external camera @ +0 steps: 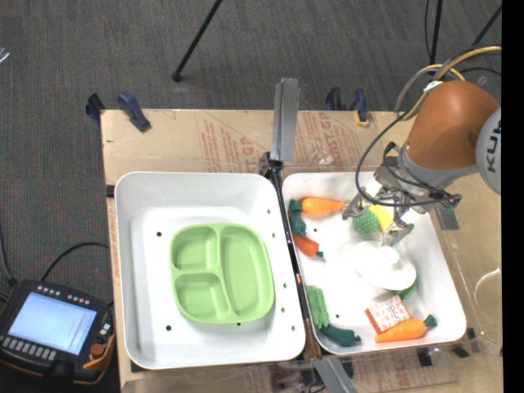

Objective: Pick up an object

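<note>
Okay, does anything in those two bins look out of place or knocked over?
Nothing is spilled or damaged. The toy food lies loose in the right bin, a white lid covering something green. The green tray sits slightly askew in the left bin.

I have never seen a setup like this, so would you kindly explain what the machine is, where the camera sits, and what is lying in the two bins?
This is one picture from a camera fixed above a bench, looking down at a slant. The grey and orange machine on the right is a robot arm; its gripper hangs over the right bin, and a yellow-green ball sits between its jaws. That bin also has two carrots, a small red-orange piece, a white dish, a red box and green vegetables. The left bin holds a green divided plate. A handheld controller lies at the lower left.
</note>
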Controlling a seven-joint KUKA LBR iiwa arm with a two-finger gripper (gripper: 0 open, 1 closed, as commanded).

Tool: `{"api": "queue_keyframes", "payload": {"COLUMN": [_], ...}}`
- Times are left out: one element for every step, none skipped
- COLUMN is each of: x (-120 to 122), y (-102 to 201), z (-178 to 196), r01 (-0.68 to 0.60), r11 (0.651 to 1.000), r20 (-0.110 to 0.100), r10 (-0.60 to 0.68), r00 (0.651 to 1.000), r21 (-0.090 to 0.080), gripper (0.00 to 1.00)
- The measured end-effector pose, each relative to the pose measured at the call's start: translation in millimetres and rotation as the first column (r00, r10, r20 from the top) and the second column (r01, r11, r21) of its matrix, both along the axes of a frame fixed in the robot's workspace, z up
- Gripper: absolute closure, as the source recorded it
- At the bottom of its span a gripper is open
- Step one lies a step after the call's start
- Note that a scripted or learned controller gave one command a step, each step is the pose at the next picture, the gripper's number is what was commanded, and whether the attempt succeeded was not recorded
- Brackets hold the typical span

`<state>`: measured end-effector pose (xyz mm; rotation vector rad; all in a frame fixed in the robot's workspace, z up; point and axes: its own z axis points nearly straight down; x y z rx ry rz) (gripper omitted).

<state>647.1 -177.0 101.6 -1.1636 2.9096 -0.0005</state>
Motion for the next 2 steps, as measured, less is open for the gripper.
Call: {"api": "queue_keyframes", "payload": {"x": [-19,-17], "y": [8,9], "z": [-11,2], "r01": [0.027,0.029], "r11": [1.0,1.0], "r20": [0.0,0.004], "r10": [-0.027,-0.029], "r00": [1.0,1.0], "r21": [0.0,0.001], "gripper": [0.0,1.0]}}
